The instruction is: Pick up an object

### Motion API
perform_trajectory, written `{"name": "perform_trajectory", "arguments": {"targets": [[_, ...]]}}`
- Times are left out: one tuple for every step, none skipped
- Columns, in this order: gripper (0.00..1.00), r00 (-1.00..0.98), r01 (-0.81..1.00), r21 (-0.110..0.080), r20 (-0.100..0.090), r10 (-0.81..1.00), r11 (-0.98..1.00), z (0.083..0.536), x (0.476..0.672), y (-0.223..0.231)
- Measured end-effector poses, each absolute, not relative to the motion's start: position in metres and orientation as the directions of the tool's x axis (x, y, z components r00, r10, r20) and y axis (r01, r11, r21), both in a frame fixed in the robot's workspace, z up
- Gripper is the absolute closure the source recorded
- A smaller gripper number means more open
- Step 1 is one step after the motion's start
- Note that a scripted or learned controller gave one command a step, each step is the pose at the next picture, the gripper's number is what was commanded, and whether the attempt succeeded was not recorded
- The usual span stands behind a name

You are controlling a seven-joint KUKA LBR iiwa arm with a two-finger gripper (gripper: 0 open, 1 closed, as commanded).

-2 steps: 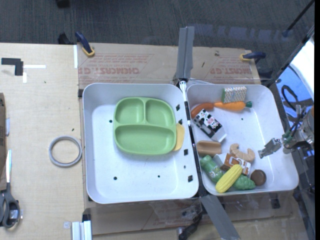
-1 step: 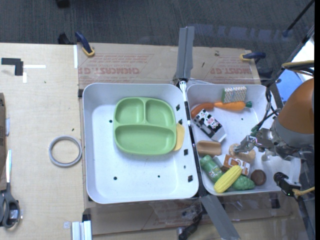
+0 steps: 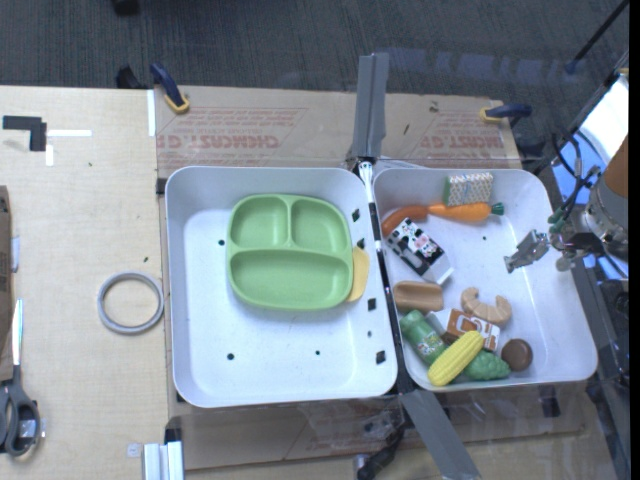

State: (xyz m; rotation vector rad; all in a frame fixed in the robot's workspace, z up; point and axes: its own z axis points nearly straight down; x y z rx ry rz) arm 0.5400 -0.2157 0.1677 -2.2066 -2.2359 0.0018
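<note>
My fingers (image 3: pixel 527 250) hang over the bare right part of the right bin (image 3: pixel 560 298); they hold nothing, and I cannot tell how far apart they stand. No single target is named, so I judge by handling. The toy foods lie in the left half of this bin: a carrot (image 3: pixel 465 210) and a sausage (image 3: pixel 400 215) near the far wall, a cow-patterned block (image 3: pixel 416 246) below them, then a hot dog (image 3: pixel 418 295), a croissant (image 3: pixel 485 307), a corn cob (image 3: pixel 455 357) and a brown ball (image 3: pixel 516 353) toward the near wall. All look light, stiff and probably smooth plastic, so slip is the main risk. The carrot lies fairly apart; take it across the middle. The near cluster is crowded and touching. The left bin (image 3: pixel 190 298) holds a green divided plate (image 3: pixel 290 251).
</note>
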Motion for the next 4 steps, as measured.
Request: {"name": "perform_trajectory", "arguments": {"targets": [[0.0, 0.047, 0.999, 0.008, 0.004, 0.999, -0.047, 0.111, 0.603, -0.214], [0.0, -0.031, 0.999, 0.014, -0.011, 0.999, 0.031, 0.105, 0.663, -0.198], [0.0, -0.111, 0.994, 0.002, -0.003, 0.994, 0.111, 0.134, 0.66, -0.194], [0.0, -0.119, 0.993, 0.004, -0.003, 0.993, 0.119, 0.107, 0.66, -0.21]]}}
